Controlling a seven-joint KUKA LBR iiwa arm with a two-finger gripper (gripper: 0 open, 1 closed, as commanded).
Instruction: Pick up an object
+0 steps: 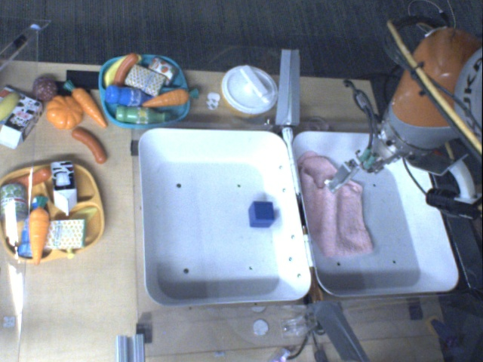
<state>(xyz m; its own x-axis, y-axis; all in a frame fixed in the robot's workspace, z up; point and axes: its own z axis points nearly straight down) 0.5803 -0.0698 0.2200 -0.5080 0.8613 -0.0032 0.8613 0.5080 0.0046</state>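
So the grey arm with the orange band (434, 74) comes in from the upper right of the frame, and its gripper (349, 173) sits low over the right white bin (423, 266), right at the top edge of the crumpled pink cloth (336, 213). It's too small and blurry here, so I cannot tell how the gripper is set or whether it has any cloth. The cloth lies along the left side of that bin. A small blue cube (262, 213) sits alone near the middle of the left white bin (181, 277). Upper left of the wooden surface (113, 292), a blue bowl of toy food (143, 89).
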